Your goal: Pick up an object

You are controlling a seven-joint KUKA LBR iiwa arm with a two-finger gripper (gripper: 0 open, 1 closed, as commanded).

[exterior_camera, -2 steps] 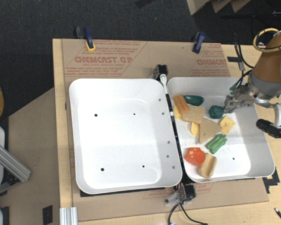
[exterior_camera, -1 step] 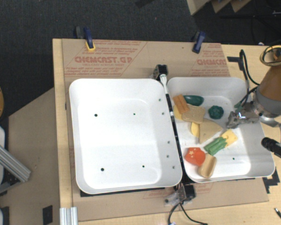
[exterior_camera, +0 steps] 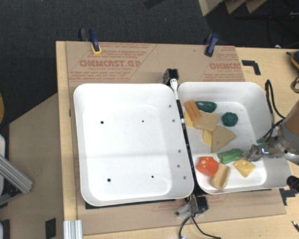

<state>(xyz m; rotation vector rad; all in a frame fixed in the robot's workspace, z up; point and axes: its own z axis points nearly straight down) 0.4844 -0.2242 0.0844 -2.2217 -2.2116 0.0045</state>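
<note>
end effector (exterior_camera: 254, 152) low in right bin (exterior_camera: 254, 91), just beside yellow block (exterior_camera: 244, 168) and green piece (exterior_camera: 230, 156); finger state: cannot tell. yellow block likely light, stiff, wedge-shaped; best pinched across flat sides. red ball (exterior_camera: 207, 165) rounder, may slip.

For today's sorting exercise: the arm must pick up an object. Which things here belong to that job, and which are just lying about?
Belongs to the job:
gripper
yellow block
green block
red tomato
teal ball
right bin

Just lying about:
left bin
blue clamps
cardboard sheet
</note>
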